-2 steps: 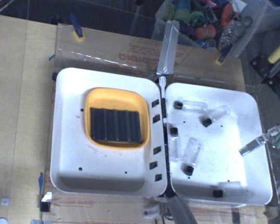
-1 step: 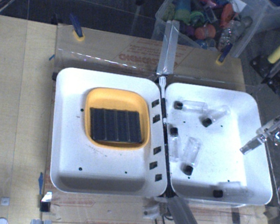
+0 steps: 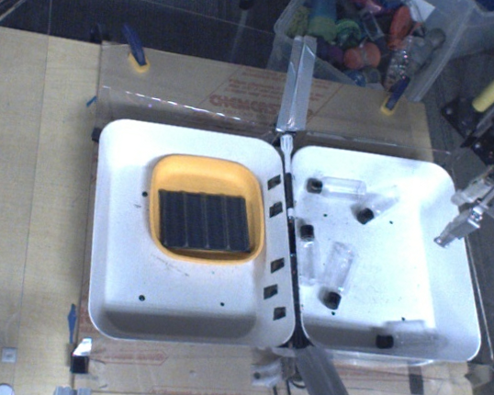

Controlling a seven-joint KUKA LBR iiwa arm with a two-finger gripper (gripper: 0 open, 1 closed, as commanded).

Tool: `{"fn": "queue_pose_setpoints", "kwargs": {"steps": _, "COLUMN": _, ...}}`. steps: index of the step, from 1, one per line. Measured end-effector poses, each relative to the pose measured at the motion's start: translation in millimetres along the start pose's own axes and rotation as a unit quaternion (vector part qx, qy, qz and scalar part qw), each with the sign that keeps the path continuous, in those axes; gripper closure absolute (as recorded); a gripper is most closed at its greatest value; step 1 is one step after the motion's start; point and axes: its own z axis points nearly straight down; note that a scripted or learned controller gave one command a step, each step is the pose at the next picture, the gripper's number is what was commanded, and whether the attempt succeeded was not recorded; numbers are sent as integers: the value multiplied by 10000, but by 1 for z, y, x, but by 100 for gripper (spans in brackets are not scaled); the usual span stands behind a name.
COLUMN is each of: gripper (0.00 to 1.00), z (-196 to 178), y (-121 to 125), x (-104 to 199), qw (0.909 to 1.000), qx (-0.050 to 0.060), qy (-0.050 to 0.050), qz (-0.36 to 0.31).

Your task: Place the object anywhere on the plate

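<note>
Bottles lie in the right bin; gripper waits beside it

Nearest, a clear bottle [image 3: 335, 276] lies in the right bin [image 3: 454, 299]; the yellow plate [image 3: 169, 173] sits in the left bin [image 3: 114, 217]; farther back, the gripper [image 3: 467, 217] hangs over the rim, holding nothing, fingers too blurry to tell; it should come straight down over one bottle.

Even, fairly bright overhead light with a cool blue cast. The right bin [image 3: 454, 299] is washed out, so the clear items inside it are hard to make out. Soft shadow lies along the left bin's [image 3: 114, 217] near wall. The whole frame is slightly soft and grainy.
</note>
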Motion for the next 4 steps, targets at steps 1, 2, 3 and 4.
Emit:
{"fn": "queue_pose_setpoints", "kwargs": {"steps": 1, "gripper": 0, "z": 6, "y": 2, "x": -6, "qw": 9838, "qx": -6, "qy": -3, "qz": -1794}}
{"fn": "queue_pose_setpoints", "kwargs": {"steps": 2, "gripper": 0, "z": 4, "y": 6, "x": -9, "qw": 9677, "qx": -6, "qy": -4, "qz": -2520}}
{"fn": "queue_pose_setpoints", "kwargs": {"steps": 3, "gripper": 0, "z": -7, "y": 3, "x": -6, "qw": 9182, "qx": -10, "qy": -9, "qz": -3961}}
{"fn": "queue_pose_setpoints", "kwargs": {"steps": 4, "gripper": 0, "z": -37, "y": -7, "x": 11, "qw": 9087, "qx": -9, "qy": -9, "qz": -4175}}
